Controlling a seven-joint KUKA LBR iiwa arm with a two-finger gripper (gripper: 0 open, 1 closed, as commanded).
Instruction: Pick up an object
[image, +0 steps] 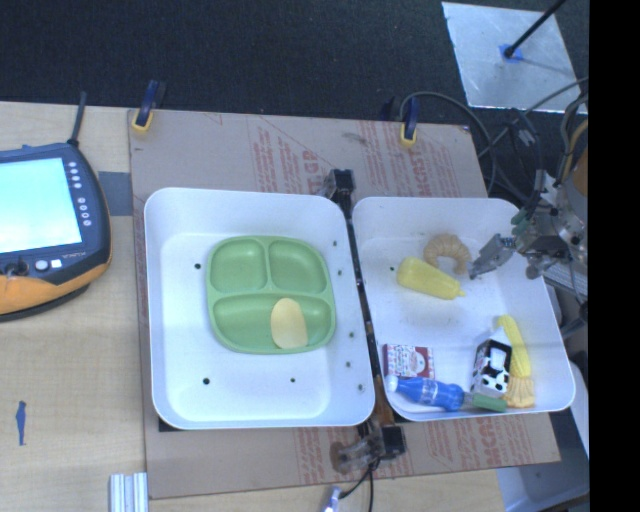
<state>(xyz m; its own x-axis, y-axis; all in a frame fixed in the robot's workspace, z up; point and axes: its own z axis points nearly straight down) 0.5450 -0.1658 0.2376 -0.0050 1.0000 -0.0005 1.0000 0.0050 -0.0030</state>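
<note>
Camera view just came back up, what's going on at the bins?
The gripper sits over the right bin, open and empty, beside the croissant and yellow corn. Nothing is picked yet. A carton, bottle and other items lie near that bin's front. In the left bin, a green tray holds a yellow piece.

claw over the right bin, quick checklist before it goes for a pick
1. Claw sits over the right bin: ok.
2. Nothing between its fingers: ok, they look bare.
3. Fingers spread wide enough for a grasp: cannot tell.
4. Nearest targets, the tan croissant and the yellow corn cob, lie unobstructed just left of the claw: ok.
5. The two are spaced for a clean single pick: not ok, they touch or nearly so.
6. Front-corner clutter, blue bottle and cow-print carton, lies away from the claw: ok.
</note>
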